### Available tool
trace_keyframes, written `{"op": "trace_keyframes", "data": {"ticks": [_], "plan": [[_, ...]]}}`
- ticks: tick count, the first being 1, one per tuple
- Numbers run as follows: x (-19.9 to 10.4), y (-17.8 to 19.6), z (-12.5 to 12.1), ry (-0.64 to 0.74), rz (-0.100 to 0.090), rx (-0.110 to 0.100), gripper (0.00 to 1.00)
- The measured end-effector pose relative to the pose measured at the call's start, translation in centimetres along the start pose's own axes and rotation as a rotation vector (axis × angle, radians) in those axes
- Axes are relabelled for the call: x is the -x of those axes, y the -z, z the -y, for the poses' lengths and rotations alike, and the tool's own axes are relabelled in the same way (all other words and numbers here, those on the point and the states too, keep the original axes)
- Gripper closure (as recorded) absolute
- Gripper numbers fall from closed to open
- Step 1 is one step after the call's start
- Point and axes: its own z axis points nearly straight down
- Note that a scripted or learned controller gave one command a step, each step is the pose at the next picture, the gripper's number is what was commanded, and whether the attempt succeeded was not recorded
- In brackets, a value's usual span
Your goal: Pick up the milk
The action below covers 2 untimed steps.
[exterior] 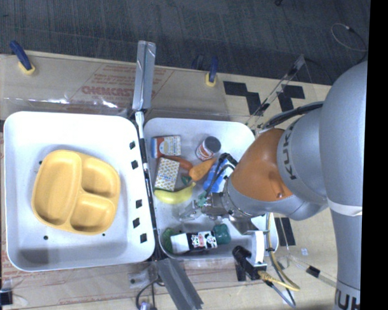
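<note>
In the right bin (182, 126), a dark green bottle (194, 240) with a black-and-white cow-patterned label lies on its side along the front wall. A small red-and-white carton (169, 146) lies at the back left of the same bin. I cannot tell which of the two is the milk. My gripper (197, 206) hangs low over the bin's middle, just above the bottle and right of a banana (173, 195). The orange wrist band (260, 172) and grey arm cover the bin's right side.
A patterned box (166, 174), an orange carrot-like piece (202, 169) and a small can (208, 146) crowd the right bin's back half. The left bin (14, 196) holds a yellow divided tray (75, 190). A metal divider (144, 79) stands between the bins.
</note>
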Motion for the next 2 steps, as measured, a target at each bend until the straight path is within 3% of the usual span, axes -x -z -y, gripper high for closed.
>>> {"op": "trace_keyframes", "data": {"ticks": [1, 2], "plan": [[0.1, 1.0, 0.0, 0.003, 0.001, 0.0, 1.0], [-11.5, 11.7, 0.8, -0.053, 0.0, 0.002, 1.0]]}}
